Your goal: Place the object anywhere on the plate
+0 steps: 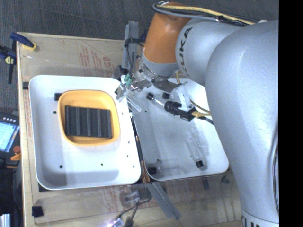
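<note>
Looking down at a slant from the fixed camera, the grey arm with its orange band comes in from the right and bends down over the seam between the two white bins. Its hand sits at the far inner corner of the right bin, just above the raised edge that divides it from the left bin. Whether the hand is apart, together, or clamped on anything cannot be told: the wrist hardware and cabling crowd that spot, and no object can be made out between the tips.

The plate, yellow-rimmed with a dark ribbed centre, lies in the left bin, towards its far side. From the hand it lies to the camera's left and slightly nearer the viewer, close by across the dividing edge.

Which thing is the task's object is uncertain. A clear tube-like item with a dark cap lies on the right bin's floor, well apart from the hand, its long axis running roughly towards the viewer.

If the hand already carries something, the coming move is judged to be a short sideways travel over the divider to the plate; if not, it must first go back across the right bin.
</note>
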Action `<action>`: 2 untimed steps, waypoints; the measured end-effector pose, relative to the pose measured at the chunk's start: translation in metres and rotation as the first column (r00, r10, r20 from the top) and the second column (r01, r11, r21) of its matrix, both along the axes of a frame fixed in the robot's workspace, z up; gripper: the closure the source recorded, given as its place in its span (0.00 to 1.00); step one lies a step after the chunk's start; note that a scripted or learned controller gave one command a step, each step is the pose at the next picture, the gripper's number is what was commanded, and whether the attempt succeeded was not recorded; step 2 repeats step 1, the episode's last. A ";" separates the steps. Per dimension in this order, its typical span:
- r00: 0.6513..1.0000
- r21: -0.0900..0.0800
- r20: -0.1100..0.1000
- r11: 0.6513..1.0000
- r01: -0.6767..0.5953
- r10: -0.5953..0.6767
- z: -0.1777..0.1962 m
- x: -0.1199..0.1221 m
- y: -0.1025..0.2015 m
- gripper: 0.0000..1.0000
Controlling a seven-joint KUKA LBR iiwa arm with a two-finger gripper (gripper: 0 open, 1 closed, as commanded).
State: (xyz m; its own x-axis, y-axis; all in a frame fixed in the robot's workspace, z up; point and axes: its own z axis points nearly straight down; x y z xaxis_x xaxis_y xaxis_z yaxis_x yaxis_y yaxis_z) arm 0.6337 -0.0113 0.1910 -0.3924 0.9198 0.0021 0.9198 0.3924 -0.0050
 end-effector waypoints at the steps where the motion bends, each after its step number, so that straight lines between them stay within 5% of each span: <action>1: 1.000 0.000 0.000 1.000 0.000 0.000 0.000 0.000 0.000 0.00; 2: 1.000 0.000 0.000 1.000 0.000 0.000 0.000 0.000 0.000 0.00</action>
